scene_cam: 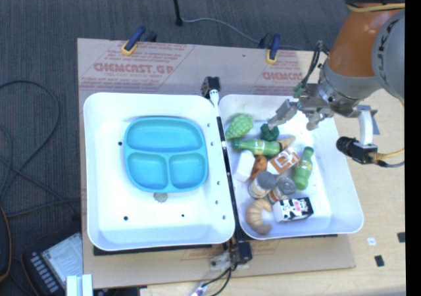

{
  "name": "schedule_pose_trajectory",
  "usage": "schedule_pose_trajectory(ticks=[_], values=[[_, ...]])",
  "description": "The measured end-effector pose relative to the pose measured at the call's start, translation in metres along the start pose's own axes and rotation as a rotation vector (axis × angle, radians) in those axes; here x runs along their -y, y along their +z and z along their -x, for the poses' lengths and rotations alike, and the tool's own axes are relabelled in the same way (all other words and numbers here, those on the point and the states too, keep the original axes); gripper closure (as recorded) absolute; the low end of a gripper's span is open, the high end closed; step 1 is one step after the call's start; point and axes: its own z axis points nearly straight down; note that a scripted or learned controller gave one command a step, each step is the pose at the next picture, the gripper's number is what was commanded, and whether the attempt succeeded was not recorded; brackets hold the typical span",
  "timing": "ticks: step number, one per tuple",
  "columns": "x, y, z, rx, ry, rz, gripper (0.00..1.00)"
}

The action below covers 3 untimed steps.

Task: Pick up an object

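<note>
A: Where's the pincer?

B: Over the back of the right bin, hanging from the grey arm with its orange band. Its two fingers are spread apart, and I see nothing between them.

A: And the things to pick?

B: All heaped in that right bin. A green bumpy fruit sits at the back left, a dark green piece just below the fingers. A green bottle lies on its side beside them, and a second green bottle lies nearer the right wall. Between the two is an orange carton. Further front are grey-brown round pieces, a croissant and a black-and-white box.

A: Is the pincer touching any of it?

B: I can't tell; the fingertips sit just above the dark green piece.

A: The left bin?

B: It holds a blue tray with three compartments. Both bins rest on a cardboard sheet clamped to the desk.
</note>
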Motion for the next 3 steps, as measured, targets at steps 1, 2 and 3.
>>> schedule_pose_trajectory(ticks=[1,2,3], values=[[-0.01,0.098,-0.016,0.003,0.001,0.006,0.0],[-0.011,0.088,-0.015,0.005,0.001,0.01,1.0],[0.015,-0.045,-0.08,0.0,-0.001,0.004,1.0]])
